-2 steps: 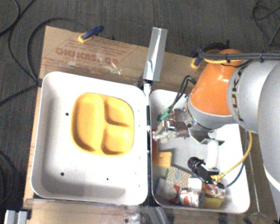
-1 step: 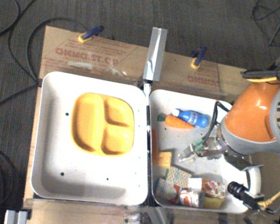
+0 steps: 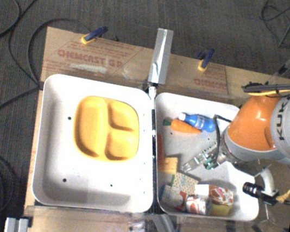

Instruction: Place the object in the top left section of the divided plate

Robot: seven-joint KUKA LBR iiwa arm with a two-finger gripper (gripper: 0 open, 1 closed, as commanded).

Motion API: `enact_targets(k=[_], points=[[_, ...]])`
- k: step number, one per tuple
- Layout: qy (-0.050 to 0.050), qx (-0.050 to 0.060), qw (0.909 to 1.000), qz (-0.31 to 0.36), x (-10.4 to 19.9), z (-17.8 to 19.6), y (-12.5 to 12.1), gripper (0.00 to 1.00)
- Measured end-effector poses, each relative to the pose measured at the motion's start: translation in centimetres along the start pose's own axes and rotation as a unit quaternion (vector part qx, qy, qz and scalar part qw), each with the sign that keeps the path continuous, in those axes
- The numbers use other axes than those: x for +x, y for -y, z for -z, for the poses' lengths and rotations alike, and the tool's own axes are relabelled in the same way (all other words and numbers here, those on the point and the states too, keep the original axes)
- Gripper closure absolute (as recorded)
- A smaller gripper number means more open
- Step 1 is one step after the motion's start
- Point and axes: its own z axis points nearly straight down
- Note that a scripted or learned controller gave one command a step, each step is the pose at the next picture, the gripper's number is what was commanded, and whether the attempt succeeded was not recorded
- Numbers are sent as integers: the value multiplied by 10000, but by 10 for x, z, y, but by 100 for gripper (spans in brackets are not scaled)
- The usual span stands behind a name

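Note:
The yellow divided plate [image 3: 92,127] lies in the left bin [image 3: 48,168], with nothing in its sections. It has one long section on its left and two smaller ones on its right. My gripper [image 3: 195,161] reaches down and to the left into the right bin [image 3: 249,215], low over the bin floor. It hangs just above a patterned box [image 3: 184,182] and to the right of a tan block [image 3: 169,163]. A blue and white bottle [image 3: 197,121] and an orange item [image 3: 185,127] lie at the bin's back, apart from the gripper.
A red and white can [image 3: 197,204], a red-printed packet [image 3: 222,195] and a yellow item [image 3: 221,210] crowd the right bin's front. The divider wall [image 3: 153,141] between the bins stands between gripper and plate. A black cable end [image 3: 256,189] juts out under the arm.

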Motion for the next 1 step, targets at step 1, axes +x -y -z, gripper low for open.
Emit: enact_targets(k=[1], points=[[-13, 30, 9999, 97, 54, 92, -119, 100]])
